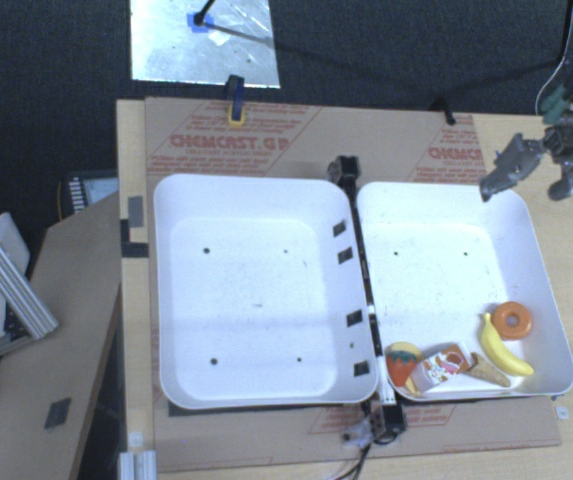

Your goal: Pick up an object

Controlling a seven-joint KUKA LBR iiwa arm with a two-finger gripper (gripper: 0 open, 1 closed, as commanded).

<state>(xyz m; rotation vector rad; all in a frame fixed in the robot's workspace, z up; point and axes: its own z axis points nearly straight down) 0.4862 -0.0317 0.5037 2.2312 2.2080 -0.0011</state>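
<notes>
Objects, five, grouped in the near corner of the right bin (526, 230), all close together along its near wall. Item one: tomato-like red and orange piece (402, 361), nearest the divider between the bins. Item two: small packet (440, 366), white with red print, touching the red piece on its right. Item three: brown cone-shaped piece (489, 372), just beside the packet, lying against the near wall. Item four: banana (502, 349), yellow, curved, lying flat, its far end near the doughnut. Item five: doughnut (512, 319), orange ring, lying flat, farthest of the group from the near wall.

Left bin (256, 288): white, shallow, showing a few dark dots on its floor. Black clips (351, 286) run down the seam where the two bins meet.

Gripper (532, 173): above the far right corner of the right bin, well apart from the objects. Its two grey fingers are spread, with nothing between them.

Cardboard sheet (266, 133): under both bins, with red print. Yellow clamp (236, 108) at its far edge. Shiny metal plate (204, 26) beyond it, on dark floor.
</notes>
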